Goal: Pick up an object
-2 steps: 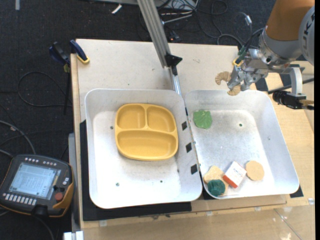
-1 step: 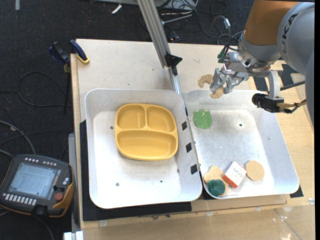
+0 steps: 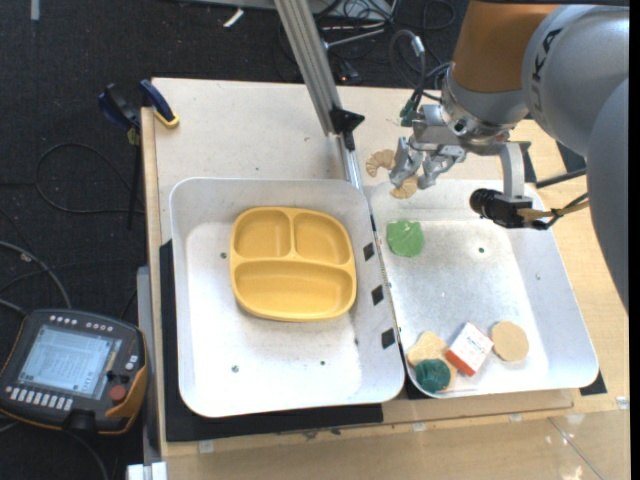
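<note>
Your gripper [image 3: 414, 178] hangs over the right bin's [image 3: 545, 268] far left corner, its fingers close together around nothing I can see. The nearest object, the green piece [image 3: 405, 238], lies just nearer the camera, almost directly below in this view.

Dark carpet floor [image 3: 70, 58], cables — pale wood bench [image 3: 250, 118], teach pendant [image 3: 70, 368]
</note>
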`<state>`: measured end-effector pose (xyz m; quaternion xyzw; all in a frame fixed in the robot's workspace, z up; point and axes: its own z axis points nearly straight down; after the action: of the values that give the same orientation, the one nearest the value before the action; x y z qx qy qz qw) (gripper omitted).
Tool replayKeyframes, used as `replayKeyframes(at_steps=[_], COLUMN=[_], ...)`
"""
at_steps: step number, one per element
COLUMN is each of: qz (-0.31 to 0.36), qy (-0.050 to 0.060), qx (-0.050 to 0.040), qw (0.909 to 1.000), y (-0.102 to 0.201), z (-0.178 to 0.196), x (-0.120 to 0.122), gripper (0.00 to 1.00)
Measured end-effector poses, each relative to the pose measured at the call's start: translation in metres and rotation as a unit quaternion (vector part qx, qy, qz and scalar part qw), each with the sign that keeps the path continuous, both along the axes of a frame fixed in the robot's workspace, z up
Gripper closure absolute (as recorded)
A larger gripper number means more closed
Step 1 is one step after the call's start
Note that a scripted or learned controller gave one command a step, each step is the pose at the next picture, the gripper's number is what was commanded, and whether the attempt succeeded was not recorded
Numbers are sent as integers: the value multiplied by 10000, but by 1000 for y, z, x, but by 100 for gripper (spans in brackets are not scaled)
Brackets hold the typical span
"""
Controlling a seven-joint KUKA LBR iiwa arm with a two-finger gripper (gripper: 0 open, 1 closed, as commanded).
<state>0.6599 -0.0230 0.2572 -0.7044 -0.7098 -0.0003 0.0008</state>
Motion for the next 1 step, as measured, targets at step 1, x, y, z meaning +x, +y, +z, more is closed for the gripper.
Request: replayKeyframes(at_steps=[1], qz=[5], qy=[-5], qx=[1], qw=[10000], y=[53], z=[0], x=[2], gripper=[100])
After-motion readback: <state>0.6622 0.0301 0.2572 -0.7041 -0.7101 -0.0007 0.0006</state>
